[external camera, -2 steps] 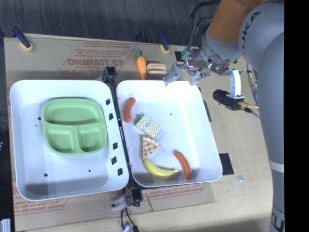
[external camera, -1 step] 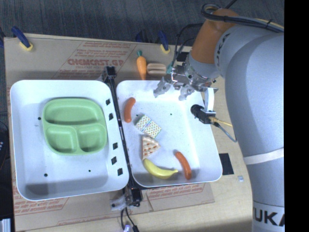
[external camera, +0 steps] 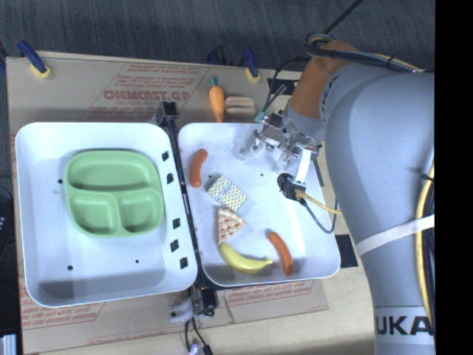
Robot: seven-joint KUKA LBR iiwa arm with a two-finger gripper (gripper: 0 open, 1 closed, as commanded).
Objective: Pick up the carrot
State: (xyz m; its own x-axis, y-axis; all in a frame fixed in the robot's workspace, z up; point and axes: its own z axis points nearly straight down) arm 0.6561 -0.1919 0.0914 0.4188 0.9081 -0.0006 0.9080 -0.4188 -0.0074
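Note:
The carrot [external camera: 216,102] is orange with a green top. It lies on the cardboard just behind the right bin [external camera: 318,250], outside it, next to a tan bread-like piece [external camera: 239,106]. My gripper [external camera: 253,143] hovers over the back part of the right bin, a little right of and in front of the carrot, apart from it. The gripper looks open, with nothing between its fingers.
The right bin holds a red sausage [external camera: 196,167], a checkered packet [external camera: 227,192], a toast wedge [external camera: 229,225], a banana [external camera: 244,260] and a second sausage [external camera: 280,251]. A green divided tray [external camera: 114,191] sits in the left bin [external camera: 44,272]. Blue clamps [external camera: 34,58] grip the back edge.

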